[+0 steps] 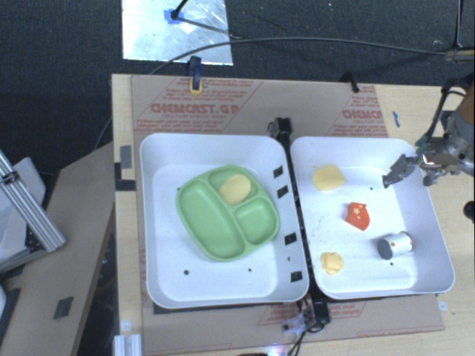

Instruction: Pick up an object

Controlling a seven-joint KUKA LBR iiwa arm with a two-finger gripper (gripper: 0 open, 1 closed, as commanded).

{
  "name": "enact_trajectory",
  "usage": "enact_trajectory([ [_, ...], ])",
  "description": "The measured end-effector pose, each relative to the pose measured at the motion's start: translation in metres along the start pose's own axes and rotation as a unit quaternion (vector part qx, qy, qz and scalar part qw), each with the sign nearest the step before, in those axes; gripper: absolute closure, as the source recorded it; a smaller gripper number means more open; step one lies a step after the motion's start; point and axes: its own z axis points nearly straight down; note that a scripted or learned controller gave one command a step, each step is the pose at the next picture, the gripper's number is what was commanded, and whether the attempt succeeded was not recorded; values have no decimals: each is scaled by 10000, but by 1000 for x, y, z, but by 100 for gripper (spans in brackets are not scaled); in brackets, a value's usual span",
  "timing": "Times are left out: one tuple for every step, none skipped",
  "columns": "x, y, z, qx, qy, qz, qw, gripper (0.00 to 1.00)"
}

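Observation:
The right bin (438, 262) holds a pale yellow lump (329, 177), a red piece (358, 215), a small white and grey cylinder (394, 245) and a small yellow item (332, 262). My gripper (410, 174) hangs over that bin's upper right part, up and to the right of the red piece. Its fingers (396, 170) are spread open with nothing between them. The arm enters from the right edge.
The left bin (159, 221) carries a green divided plate (215, 228) with a yellow round item (236, 189) in its top compartment. Black clips run along the seam between the bins. Cardboard lies under both bins, with a cable across the back.

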Motion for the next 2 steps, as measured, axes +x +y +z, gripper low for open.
enact_trajectory([
  [0,2,-6,-53,-12,-15,10000,0],
  [3,4,36,-34,-7,-7,10000,0],
])
